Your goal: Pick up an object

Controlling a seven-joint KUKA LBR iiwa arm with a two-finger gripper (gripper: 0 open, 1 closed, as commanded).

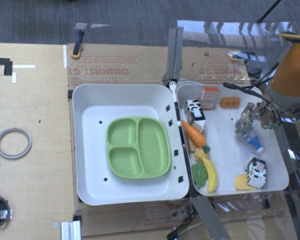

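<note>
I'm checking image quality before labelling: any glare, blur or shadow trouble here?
Camera view: glare streaks on the shiny surface behind the right bin; the gripper looks slightly soft; the green divided plate in the left bin is evenly lit, with faint shadows.

Grey carpet [140,6] covers the floor beyond the bench. A pale wooden tabletop [30,99] stands on the left, with a roll of tape [12,143] on it. Brown cardboard [120,64] lies under the bins.
</note>
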